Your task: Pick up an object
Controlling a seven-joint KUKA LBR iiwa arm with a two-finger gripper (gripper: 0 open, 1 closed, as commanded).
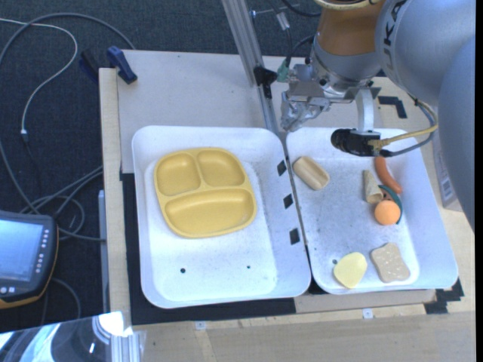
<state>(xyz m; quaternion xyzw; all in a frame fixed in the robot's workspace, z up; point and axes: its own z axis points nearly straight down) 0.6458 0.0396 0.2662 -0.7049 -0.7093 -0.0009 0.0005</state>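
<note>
My gripper hangs over the far rim where the two white bins meet, with nothing seen in it. In the right bin lie a tan bread roll near the far left corner, an orange carrot, a small beige piece, an orange ball, a pale yellow lemon-like piece and a tan cracker. The roll is the closest thing to the gripper, a short way nearer the camera and slightly right of it.
A yellow divided plate sits in the left bin. A slanted metal post rises just left of the gripper. A blue clamp is at the bench's far left corner. Cables and a pendant screen lie off the bench at left.
</note>
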